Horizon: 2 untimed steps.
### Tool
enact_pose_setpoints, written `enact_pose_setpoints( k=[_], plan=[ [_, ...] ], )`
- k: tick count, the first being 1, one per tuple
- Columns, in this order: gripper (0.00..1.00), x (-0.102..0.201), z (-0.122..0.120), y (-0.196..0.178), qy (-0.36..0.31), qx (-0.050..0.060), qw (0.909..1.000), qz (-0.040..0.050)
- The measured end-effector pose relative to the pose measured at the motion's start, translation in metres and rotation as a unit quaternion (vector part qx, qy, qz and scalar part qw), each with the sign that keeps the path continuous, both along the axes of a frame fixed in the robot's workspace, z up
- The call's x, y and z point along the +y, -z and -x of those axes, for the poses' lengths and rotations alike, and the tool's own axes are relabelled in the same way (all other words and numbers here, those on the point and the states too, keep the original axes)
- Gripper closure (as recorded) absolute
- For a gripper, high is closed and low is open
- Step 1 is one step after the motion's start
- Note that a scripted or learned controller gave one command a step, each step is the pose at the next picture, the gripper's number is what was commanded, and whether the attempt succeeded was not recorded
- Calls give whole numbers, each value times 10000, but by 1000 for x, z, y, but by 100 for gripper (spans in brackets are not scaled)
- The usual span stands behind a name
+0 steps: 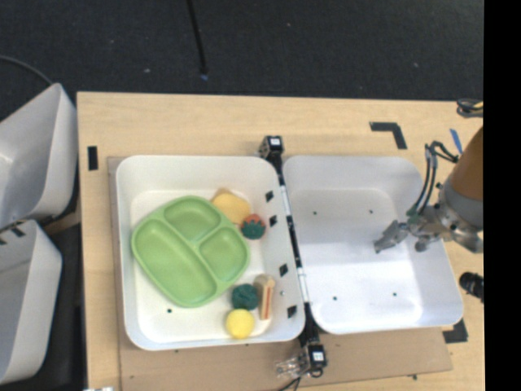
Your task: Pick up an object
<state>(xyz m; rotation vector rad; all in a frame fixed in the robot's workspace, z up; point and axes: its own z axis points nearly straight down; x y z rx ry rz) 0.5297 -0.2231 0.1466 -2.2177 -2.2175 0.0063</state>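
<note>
The fingers [404, 239], spread with nothing between them, hover over the right bin [366, 300], so the approach remains: every object, like the yellow ball [240, 323], lies well apart in the left bin [130, 218]

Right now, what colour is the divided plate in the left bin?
Light green; the divided plate shows clearly in the camera view.

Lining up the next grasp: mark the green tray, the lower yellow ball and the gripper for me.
green tray [189, 251]: camera view, on its central divider.
lower yellow ball [240, 323]: camera view, middle of the ball.
gripper [404, 239]: camera view, midway between its fingertips, over the right bin.
</note>
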Motion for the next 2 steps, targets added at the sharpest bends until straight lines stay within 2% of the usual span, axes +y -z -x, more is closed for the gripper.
enact_pose_setpoints(
  k=[1, 2],
  plan=[
    [0, 0, 1, 52, 3, 0, 10000, -3],
    [100, -1, -1, 41, 11, -9, 10000, -2]
  ],
)
